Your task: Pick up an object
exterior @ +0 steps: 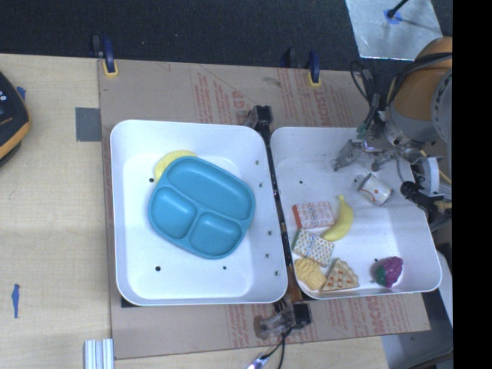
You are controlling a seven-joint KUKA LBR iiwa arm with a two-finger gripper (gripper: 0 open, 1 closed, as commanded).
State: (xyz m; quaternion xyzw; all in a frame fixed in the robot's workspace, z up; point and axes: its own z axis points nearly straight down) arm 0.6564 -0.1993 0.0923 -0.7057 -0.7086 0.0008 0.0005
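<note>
Beneath the blue tray [201,207], a yellow object [171,162] lies mostly hidden.

A pale wooden bench [54,229] under brown cardboard [192,94] meets dark carpet [192,10].

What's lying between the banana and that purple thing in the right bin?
Nothing. In the camera view, the stretch of white bin floor from the banana to the purple thing is bare; the other food pieces lie to the banana's left and below it.
</note>
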